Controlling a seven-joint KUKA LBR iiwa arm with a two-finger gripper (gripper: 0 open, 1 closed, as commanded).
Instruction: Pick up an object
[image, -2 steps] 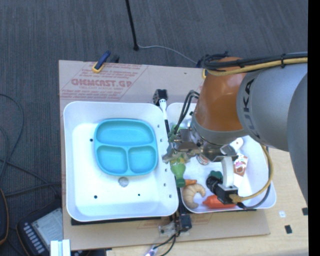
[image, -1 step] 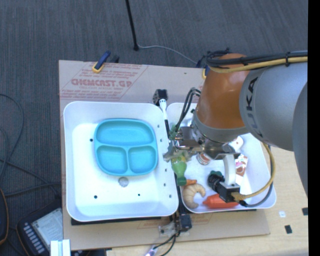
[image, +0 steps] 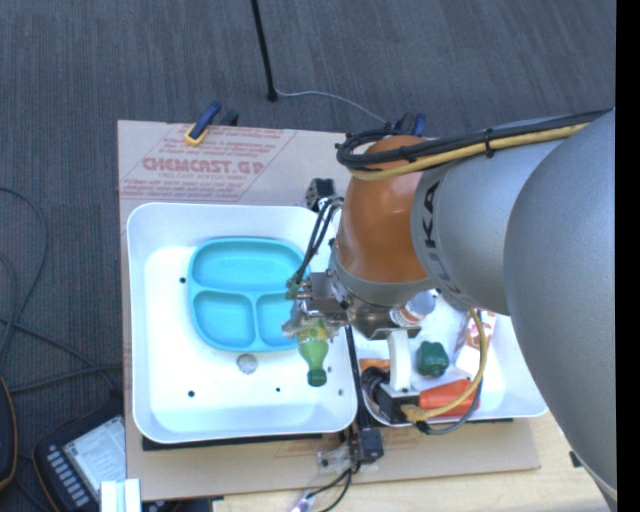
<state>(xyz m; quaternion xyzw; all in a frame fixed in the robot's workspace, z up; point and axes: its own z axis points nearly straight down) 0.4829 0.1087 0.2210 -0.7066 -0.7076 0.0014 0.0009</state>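
1. The left white bin (image: 160, 330) sat on the surface and held a blue tray (image: 240, 290) with three parts.
2. A small grey round thing (image: 246, 364) lay just below the tray.
3. The claw (image: 312, 330) hung over the right side of this bin, near the tray's corner.
4. A green bottle (image: 315, 358) sat at the claw's tips, pointing down. I could not tell if the claw pinched it.
5. The right bin (image: 520, 400) held a dark green thing (image: 432, 358) and an orange thing (image: 445, 395).
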